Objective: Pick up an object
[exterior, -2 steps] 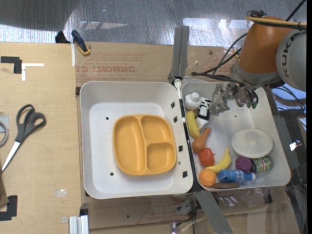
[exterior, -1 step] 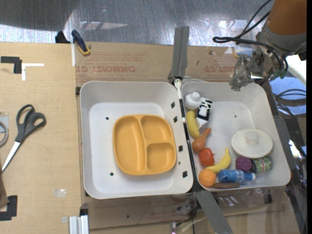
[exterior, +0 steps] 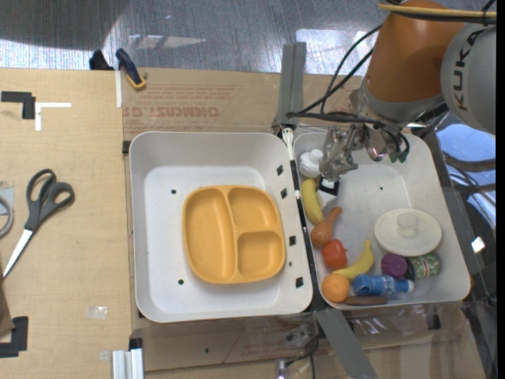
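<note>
Objects for the pick sit in the right bin (exterior: 442, 212), none lifted yet as far as I can judge. Going large to small: arm (exterior: 418, 46) with orange band comes in from the right and hangs over the far part of the right bin. Left bin (exterior: 150, 235) holds just a yellow divided plate (exterior: 234, 234), flat, three compartments. Right bin is the crowded one: white round lid (exterior: 408, 231) near the middle-right; a yellow banana (exterior: 312, 200) along the left wall; a second, smaller banana (exterior: 359, 261) curved nearer the front; an orange carrot-like piece (exterior: 323, 227) touching the first banana's lower end; a red pepper-like toy (exterior: 334, 253) just below it; an orange fruit (exterior: 335, 288) at the front left corner; a blue bottle (exterior: 380, 285) lying beside it; a purple thing (exterior: 394, 265) and a small green-labelled can (exterior: 426, 266) under the lid's front edge. Small white object (exterior: 312, 161) in the far left corner.

Tool (exterior: 338, 164) is low in the far left part of the right bin, just beside that white object and above the first banana's top end. Cannot tell its state, too cluttered with cables. Nothing visibly held.

Progress: approach stage at best; grasp and lift both left. Scissors (exterior: 39, 204) lie on the surface (exterior: 71, 290), well apart, irrelevant.
</note>
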